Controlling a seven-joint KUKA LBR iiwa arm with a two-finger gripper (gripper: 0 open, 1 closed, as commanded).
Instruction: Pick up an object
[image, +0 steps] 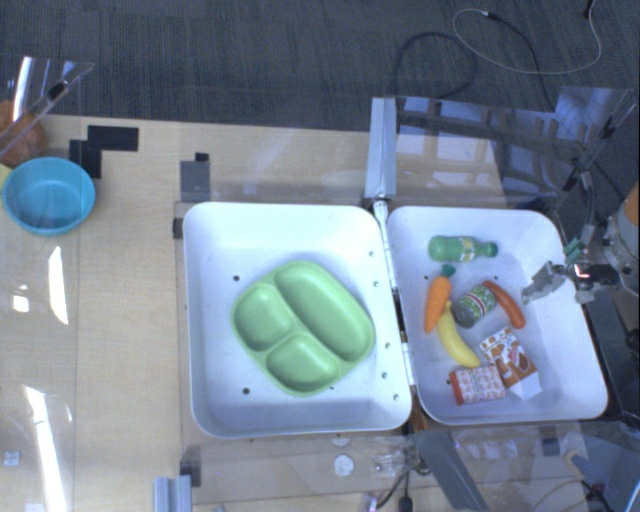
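Wooden desk (120, 330) bearing two white bins.
Pincer (556, 280) hovers at the right bin's (560, 390) edge; its grip state is unclear.

The arm (612, 262) enters from the right edge, its gripper (548, 281) extended leftward and angled slightly downward; the grey fingertip looks small and blurred, with nothing apparently held between its fingers.

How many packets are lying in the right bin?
2, both in the near part of the right bin: a red packet towards the left, and a brown-and-white packet touching its right side. None look hidden.
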